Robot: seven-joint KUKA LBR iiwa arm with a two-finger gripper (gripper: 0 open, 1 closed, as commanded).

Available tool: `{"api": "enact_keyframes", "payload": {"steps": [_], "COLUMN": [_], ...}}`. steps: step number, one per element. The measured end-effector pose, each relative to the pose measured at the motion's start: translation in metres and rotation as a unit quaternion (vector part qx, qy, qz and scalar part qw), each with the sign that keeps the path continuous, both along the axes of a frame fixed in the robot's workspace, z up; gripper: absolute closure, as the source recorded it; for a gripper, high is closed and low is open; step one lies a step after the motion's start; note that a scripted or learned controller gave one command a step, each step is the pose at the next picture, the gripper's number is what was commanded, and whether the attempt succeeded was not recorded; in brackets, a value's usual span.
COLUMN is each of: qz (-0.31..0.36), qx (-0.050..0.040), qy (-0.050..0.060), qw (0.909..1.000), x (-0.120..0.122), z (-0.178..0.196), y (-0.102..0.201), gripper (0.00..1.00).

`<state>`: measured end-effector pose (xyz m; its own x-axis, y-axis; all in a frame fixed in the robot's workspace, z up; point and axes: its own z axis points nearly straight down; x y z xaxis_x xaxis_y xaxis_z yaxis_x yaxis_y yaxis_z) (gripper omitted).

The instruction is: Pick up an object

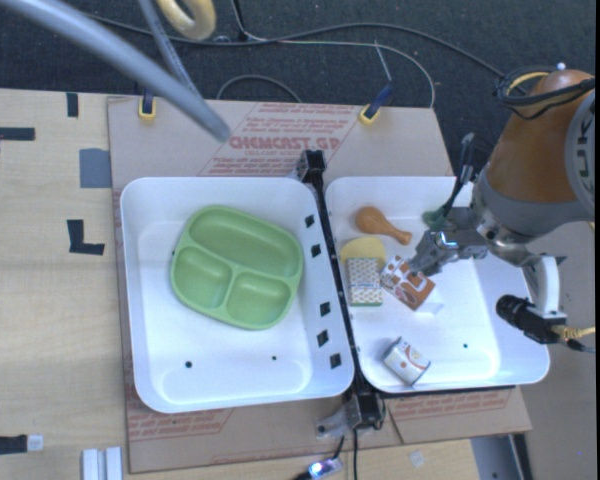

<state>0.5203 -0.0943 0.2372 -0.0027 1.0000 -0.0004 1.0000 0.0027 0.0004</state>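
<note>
Claw (416, 268) low in right bin (480, 363), near its middle, touching a brown-and-white packet (412, 288); spread or pinching, cannot tell. Drumstick (382, 224) toward far edge, can (405, 360) near front edge. Green tray (238, 266) in left bin (160, 368).

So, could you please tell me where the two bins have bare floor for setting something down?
The left bin is bare along its front edge and left wall, around the green tray. The right bin is bare at its front right, past the small can. It is crowded near the divider: drumstick, sponge, brown packet at the claw.
</note>
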Motion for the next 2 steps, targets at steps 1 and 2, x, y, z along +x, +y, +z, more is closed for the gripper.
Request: {"api": "enact_keyframes", "payload": {"steps": [1,2], "qz": [0.002,0.002], "qx": [0.0009,0.0007], "qy": [0.003,0.002], "qw": [1.0,1.0], "x": [0.01,0.03], "z": [-0.007,-0.002], "y": [0.057,0.104], "gripper": [1.0,1.0]}}
